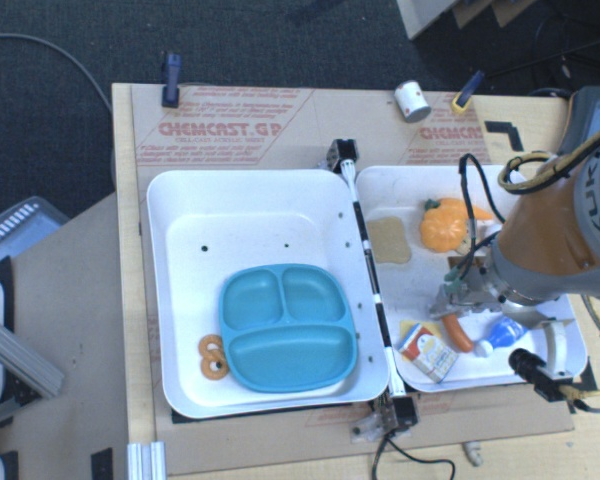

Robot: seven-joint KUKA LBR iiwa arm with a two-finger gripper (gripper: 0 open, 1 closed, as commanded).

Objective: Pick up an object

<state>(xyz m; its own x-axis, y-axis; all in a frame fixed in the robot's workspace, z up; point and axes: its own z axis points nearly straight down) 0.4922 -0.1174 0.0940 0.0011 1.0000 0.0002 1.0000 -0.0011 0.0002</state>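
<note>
My gripper (459,294) hangs low over the right bin (400,190), seen from above under the orange-banded wrist. Just below it lies a small red-orange sausage (459,334). An orange fruit with a green stem (444,228) sits up and to the left of the gripper. A flat tan slice (389,240) lies near the bin's left wall. A small white and yellow carton (427,351) rests at the front of the bin. To the sausage's right lies a blue and white bottle (498,334), partly under the arm.
The left bin (180,208) holds a blue divided plate (287,326) and a small brown pretzel (215,357) beside it. A black divider clip (342,153) joins the bins. On the cardboard behind them sit a white cylinder (412,100) and a blue clamp (170,78).
</note>
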